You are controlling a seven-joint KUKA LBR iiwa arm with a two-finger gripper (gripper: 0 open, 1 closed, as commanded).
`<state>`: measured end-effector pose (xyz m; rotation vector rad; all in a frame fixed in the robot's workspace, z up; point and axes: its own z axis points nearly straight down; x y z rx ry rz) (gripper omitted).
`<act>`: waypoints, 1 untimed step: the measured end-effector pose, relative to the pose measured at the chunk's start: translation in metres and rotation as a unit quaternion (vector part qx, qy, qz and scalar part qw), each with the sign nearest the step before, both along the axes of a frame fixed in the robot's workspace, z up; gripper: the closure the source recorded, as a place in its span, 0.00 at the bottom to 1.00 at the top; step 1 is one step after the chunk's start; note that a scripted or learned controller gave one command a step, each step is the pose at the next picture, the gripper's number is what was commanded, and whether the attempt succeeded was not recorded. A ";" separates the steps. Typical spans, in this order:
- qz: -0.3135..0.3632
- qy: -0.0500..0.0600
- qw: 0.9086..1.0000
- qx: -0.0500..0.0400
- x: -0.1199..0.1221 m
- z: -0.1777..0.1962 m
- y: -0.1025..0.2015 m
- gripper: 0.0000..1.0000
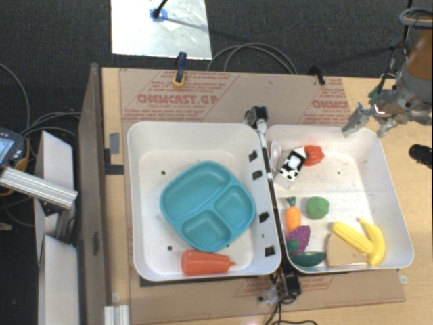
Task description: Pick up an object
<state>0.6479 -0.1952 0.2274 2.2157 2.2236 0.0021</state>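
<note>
Up at the right bin's (pixel 389 181) far corner, the spread, empty pincer (pixel 370 122) hovers well apart from the banana (pixel 362 239).

a brown cardboard sheet (pixel 203 93) lies under both bins. on its far edge sits a blue and yellow clamp (pixel 180 68). farther off, a shiny sheet (pixel 161 19) covers dark floor. cables (pixel 254 51) loop nearby.

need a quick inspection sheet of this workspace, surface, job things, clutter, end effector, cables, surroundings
surface: two white bins, left bin, right bin, on a cardboard sheet.
job's things: right bin holds bananas, green ball, small carrot, grapes, red piece, black-and-white toy.
clutter: left bin holds teal tray, big carrot.
end effector: open, above right bin's far corner, holding nothing.
cables: loops behind the bench.
surroundings: dark floor, foil sheet.
</note>
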 end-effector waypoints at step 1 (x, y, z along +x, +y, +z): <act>0.003 0.006 1.000 0.003 -0.040 -0.102 0.061 0.00</act>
